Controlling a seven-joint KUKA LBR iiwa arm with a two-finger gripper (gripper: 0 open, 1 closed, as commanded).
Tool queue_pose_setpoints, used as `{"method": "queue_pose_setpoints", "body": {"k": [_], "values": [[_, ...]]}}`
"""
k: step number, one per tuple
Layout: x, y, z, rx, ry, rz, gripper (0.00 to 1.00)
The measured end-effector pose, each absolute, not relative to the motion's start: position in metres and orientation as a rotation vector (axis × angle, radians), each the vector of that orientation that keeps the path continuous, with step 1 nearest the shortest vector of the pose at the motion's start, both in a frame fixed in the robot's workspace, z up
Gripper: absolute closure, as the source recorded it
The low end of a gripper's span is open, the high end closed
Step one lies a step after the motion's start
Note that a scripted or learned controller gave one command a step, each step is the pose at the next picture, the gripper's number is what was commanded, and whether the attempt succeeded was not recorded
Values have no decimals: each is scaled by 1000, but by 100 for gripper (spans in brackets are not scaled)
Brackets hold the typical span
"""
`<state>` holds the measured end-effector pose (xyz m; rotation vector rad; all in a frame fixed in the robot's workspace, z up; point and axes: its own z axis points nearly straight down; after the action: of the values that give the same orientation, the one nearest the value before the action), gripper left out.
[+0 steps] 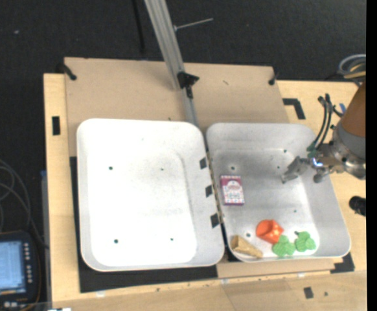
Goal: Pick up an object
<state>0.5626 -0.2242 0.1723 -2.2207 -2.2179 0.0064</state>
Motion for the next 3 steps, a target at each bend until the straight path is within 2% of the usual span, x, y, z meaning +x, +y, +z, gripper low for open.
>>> {"method": "queue_pose_setpoints", "body": {"k": [1, 2, 3], "values": [[566, -225, 129, -2225, -2217, 5, 0], [568, -227, 143, -2235, -2216, -3, 100], [563, -223, 203, -2226, -2227, -5, 100]]}}
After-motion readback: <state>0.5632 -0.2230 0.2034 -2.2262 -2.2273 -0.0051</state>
